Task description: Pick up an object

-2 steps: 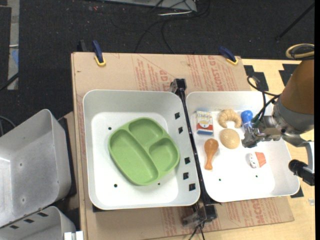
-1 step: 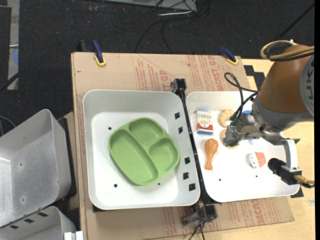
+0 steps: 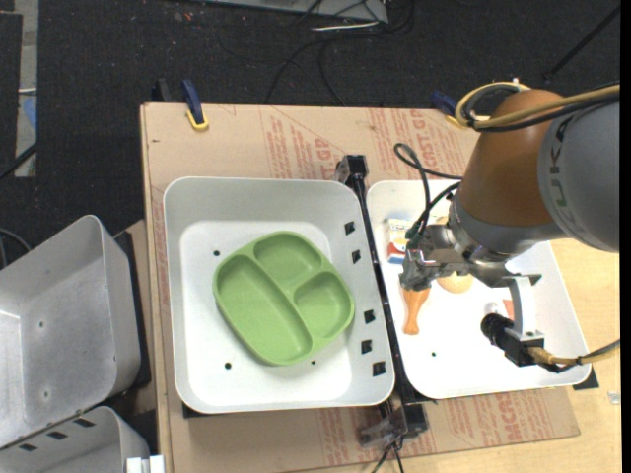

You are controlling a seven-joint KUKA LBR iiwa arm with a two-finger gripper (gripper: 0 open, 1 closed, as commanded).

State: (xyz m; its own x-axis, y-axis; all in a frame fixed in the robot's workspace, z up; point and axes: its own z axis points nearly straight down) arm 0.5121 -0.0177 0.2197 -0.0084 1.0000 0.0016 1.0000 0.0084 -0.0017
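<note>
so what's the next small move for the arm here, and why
Probably a short, straight lift to test the grasp. The end effector sits low in the right bin, right at the top of an orange toy that hangs below it. Whether the toy is actually pinched is unclear, so rising slightly would show that.

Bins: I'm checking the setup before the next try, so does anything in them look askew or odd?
The green plate lies turned at a slant in the left bin, not square with its walls. In the right bin, an orange piece lies below the gripper, with other small items partly hidden by the arm. Nothing looks spilled or broken.
</note>
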